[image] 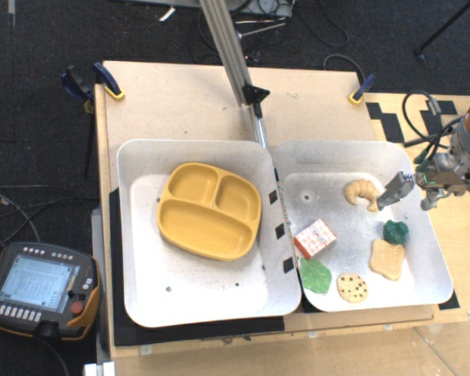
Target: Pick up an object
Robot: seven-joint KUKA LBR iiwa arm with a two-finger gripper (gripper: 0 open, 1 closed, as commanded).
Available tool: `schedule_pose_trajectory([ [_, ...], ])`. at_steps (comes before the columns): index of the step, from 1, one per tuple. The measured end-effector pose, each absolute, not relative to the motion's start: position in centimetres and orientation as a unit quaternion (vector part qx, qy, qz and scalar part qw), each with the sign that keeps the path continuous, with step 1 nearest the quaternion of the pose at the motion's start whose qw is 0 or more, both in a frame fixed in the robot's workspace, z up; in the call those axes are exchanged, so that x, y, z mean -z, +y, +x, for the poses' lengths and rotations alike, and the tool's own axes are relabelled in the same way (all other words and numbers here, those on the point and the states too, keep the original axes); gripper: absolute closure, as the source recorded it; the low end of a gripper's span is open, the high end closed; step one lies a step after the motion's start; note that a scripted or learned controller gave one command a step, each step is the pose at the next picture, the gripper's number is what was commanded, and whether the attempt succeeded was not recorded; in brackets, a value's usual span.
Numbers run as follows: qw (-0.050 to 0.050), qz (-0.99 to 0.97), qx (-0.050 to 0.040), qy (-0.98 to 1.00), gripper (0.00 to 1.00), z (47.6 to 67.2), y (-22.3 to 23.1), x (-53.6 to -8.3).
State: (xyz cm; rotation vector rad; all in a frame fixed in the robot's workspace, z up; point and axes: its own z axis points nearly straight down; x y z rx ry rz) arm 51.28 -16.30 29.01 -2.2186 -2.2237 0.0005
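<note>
The end effector, fingers spread and holding nothing, hovers at the right bin's right side, one finger beside the croissant (the likeliest target). Approach step; next, descend and close.

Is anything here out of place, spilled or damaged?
Nothing stands out. The yellow divided plate sits upright in the left bin; the croissant, small carton and cookie lie loose in the right bin.
</note>
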Motion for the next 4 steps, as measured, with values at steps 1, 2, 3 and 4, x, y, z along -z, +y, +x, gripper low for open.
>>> schedule_pose_trajectory([
  [1, 0.0, -0.707, 0.0, -0.708, 0.0, 51.3, -16.3, -29.0],
  [2, 0.002, -0.707, -0.0011, -0.707, 0.0, 50.8, -15.7, -24.4],
  [3, 0.002, -0.707, -0.0011, -0.707, 0.0, 50.3, -15.1, -19.8],
  [4, 0.003, -0.708, -0.0016, -0.707, 0.0, 49.6, -15.4, -15.3],
])
